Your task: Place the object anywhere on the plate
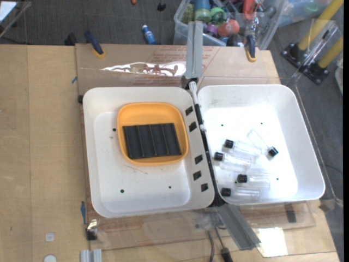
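An orange plate sits in the left white bin. A black ridged rectangular object lies flat on the plate, covering most of its middle. In the right white bin lie several clear plastic vials with black caps, scattered across the lower middle of the bin floor.
A grey divider bar runs between the two bins, with black clips along the left bin's right wall. A clear tub of colourful toys stands behind the bench. Blue clamps sit at the cardboard's back edge.
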Tool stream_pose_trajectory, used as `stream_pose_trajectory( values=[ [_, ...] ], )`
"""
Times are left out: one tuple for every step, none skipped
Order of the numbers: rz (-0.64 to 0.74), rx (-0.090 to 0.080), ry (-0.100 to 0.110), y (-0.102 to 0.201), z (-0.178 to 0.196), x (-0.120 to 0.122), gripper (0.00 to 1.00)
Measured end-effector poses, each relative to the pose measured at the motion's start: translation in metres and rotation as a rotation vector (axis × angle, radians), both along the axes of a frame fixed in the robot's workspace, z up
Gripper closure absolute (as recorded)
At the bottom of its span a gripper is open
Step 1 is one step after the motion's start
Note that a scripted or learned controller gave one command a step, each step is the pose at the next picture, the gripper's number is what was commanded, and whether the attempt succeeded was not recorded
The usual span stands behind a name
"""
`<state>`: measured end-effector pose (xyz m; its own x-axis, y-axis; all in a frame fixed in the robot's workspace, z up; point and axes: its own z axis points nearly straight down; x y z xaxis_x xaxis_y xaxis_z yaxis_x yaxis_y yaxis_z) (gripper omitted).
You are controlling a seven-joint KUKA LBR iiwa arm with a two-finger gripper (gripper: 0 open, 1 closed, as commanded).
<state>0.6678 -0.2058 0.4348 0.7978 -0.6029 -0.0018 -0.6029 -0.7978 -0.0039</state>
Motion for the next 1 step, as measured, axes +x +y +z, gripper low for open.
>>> stream_pose_trajectory(
  values=[
    [0.421, 0.001, 0.002, -0.0046, -0.0009, -0.0005, 1.0]
  ],
)
